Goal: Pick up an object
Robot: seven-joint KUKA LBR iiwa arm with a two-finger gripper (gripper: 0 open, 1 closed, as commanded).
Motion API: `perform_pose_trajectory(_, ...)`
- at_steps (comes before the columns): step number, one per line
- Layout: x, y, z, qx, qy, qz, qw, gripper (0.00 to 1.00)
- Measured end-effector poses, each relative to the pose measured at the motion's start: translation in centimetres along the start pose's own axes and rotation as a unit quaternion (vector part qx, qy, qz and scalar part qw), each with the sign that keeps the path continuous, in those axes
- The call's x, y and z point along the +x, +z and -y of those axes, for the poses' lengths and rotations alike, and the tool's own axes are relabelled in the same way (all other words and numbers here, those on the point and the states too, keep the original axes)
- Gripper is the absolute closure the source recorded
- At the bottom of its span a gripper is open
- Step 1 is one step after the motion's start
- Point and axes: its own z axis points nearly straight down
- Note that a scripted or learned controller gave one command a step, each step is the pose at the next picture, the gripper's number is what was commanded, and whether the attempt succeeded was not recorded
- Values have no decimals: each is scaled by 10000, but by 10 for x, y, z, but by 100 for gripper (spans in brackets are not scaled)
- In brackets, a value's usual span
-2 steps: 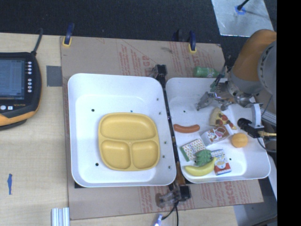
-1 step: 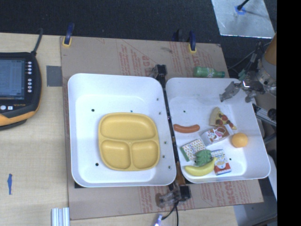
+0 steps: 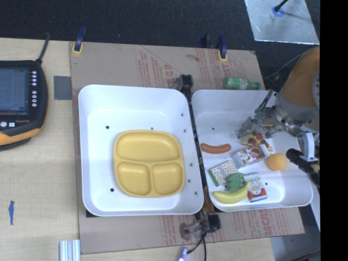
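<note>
The gripper (image 3: 251, 127) is seen low in the right bin (image 3: 217, 105), in the middle right of the frame. Its fingers are spread a little, and nothing can be seen held between them. Just below and right of it lies a flat pizza slice toy (image 3: 254, 140), which is probably the thing to be picked up. It looks light and stiff, likely smooth plastic, so it may slip. It is best pinched across its two long sides.

In the same bin a hot dog (image 3: 216, 147), a small carton (image 3: 248, 156), an orange (image 3: 277, 162), a checked packet (image 3: 222, 171), a green broccoli toy (image 3: 235, 182), a banana (image 3: 229, 195) and a red and white box (image 3: 256, 191) are kept close together. In the left bin (image 3: 92, 145) a yellow tray (image 3: 148, 162) with three parts is held.
</note>
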Motion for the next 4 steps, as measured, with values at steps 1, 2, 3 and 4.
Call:
perform_pose_trajectory(1, -18, -94, -13, -25, 1, 3, 10000, 0)
perform_pose_trajectory(2, 0, -6, 2, -1, 2, 0, 10000, 0)
perform_pose_trajectory(3, 22, -2, -56, -17, -2, -1, 10000, 0)
perform_pose_trajectory(4, -15, -1, -8, -12, 2, 1, 10000, 0)
